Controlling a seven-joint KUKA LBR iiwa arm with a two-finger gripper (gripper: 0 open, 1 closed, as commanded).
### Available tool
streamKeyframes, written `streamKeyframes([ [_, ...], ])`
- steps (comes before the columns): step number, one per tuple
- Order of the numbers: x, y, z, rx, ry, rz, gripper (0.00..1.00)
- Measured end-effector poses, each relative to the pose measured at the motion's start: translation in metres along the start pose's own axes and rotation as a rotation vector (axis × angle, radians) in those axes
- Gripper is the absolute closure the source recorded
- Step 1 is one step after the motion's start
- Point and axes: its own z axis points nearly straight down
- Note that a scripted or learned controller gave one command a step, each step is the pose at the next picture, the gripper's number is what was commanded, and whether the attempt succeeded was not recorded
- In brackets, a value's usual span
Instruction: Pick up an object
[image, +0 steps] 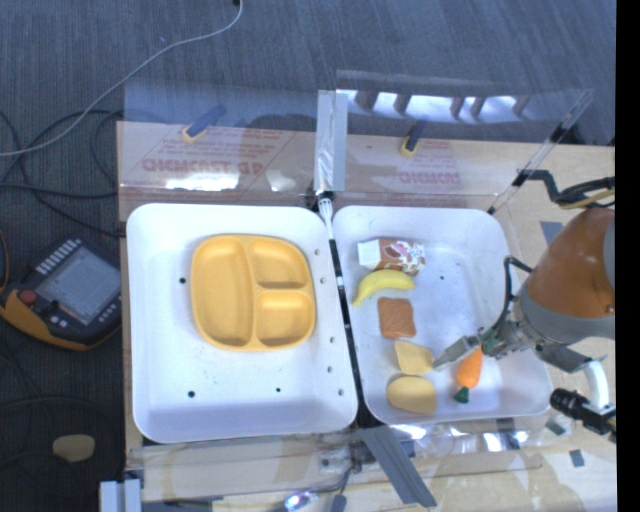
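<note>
Now, look at your pincer (462, 350): it hangs low over the right bin (495, 235), reaching in from the right, with its thin grey fingers (452, 352) pointing left and drawn close together. You see nothing between them, though how far they are parted is hard to tell at this size.

Just right of the pincer and touching its lower side, the orange carrot (468, 371) with its green end lies in the bin. Just left of the fingertips sits a pale yellow wedge (412, 356), and below that a rounded yellow potato-like piece (411, 393). Up and left of the pincer lies a brown slab (397, 318), then the yellow banana (382, 284), with a white block (369, 253) and a red-and-white wrapped item (404, 257) farther up.

Well to the pincer's left, the left bin (150, 330) holds a yellow divided plate (252, 291).

Beyond the bins, red writing shows on the cardboard (225, 165), mirrored and too faint for you to read. A handheld pendant (60, 295) lies on the floor far left.
</note>
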Motion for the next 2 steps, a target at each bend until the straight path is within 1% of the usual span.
streamKeyframes([
  [1,-0.001,0.003,-0.009,-0.006,-0.003,-0.001,1.00],
  [2,0.070,0.050,-0.094,0.008,0.000,0.137,1.00],
])
